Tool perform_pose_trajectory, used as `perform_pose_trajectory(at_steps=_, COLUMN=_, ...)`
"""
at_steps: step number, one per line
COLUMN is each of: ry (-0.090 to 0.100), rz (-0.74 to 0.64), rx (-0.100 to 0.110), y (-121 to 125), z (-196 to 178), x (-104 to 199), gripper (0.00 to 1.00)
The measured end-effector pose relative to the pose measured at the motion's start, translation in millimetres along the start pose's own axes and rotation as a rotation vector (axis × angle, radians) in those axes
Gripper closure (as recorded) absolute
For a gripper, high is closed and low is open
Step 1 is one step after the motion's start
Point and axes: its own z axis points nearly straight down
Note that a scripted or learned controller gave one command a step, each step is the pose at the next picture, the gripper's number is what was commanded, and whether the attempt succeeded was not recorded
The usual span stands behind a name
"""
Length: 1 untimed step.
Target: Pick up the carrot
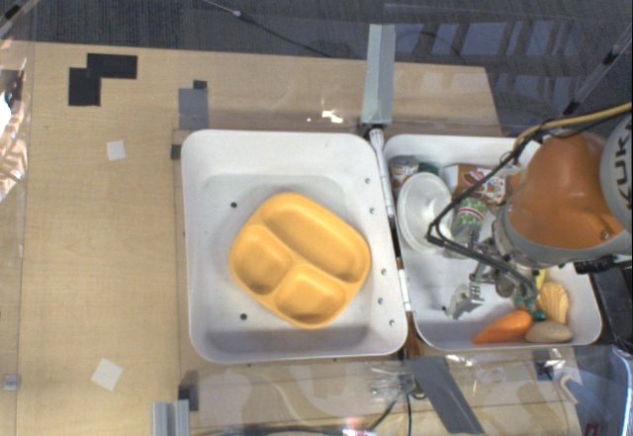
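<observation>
Where bin wall curves, tapered carrot

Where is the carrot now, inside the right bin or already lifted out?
Inside. The carrot lies on the right bin floor near its front rim, beside the claw.

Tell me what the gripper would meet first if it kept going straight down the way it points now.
Probably the bare floor of the right bin. The gripper points down just left of the carrot, which lies beside that line rather than in it, though depth is hard to judge from this slanted view.
</observation>
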Motion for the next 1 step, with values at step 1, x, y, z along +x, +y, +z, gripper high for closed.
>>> perform_pose_trajectory(at_steps=1, ry=0.017, rz=0.100, rx=0.001, y=-35.6, z=-39.4, x=-0.1, gripper=0.00)
